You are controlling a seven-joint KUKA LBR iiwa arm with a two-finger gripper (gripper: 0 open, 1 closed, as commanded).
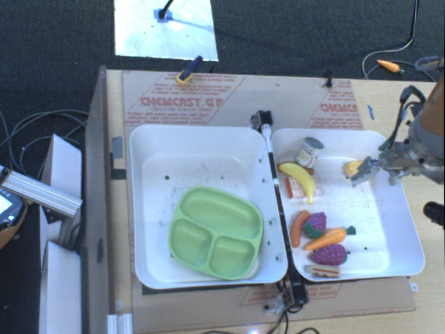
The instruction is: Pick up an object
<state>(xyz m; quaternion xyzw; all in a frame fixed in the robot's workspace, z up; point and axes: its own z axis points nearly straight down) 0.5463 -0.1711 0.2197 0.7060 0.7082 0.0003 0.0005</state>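
Scanning rightward: green tray (217, 234) in the left bin (149, 152), banana (299, 178) in the right bin (410, 252). It looks light, smooth plastic; take its middle. Gripper (366, 170) hovers beyond, jaws' state unclear.

A: How many bins?
B: Two: a left bin (149, 186) and a right bin (400, 214).
A: Left of the divider?
B: One green tray (216, 233).
A: Right of it?
B: One banana (299, 177), one can (310, 150), two carrots (325, 239), two grape bunches (329, 255).
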